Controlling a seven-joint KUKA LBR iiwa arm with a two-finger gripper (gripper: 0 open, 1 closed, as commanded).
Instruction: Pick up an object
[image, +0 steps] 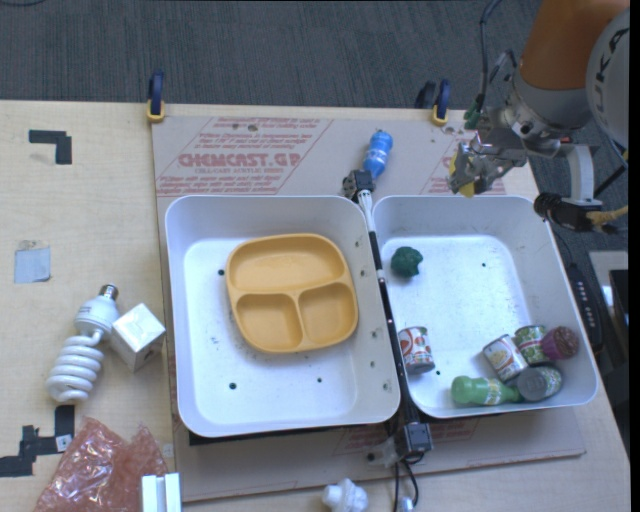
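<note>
Claw (478, 172) above right bin's (560, 250) far rim, fingertips indistinct.

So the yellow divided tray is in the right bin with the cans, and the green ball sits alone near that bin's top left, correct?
Not quite. The camera view shows the yellow divided tray in the left bin, by itself. The cans and the green ball are in the right bin, the ball alone near its top left as you said.

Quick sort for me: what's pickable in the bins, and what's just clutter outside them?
Pickable, in the bins:
yellow divided tray
green lump
red-and-white can
green bottle
cluster of small cans

Lying about, on the bench:
spiral light bulb
white cube
blue bottle
pink crumpled wrapper
</note>
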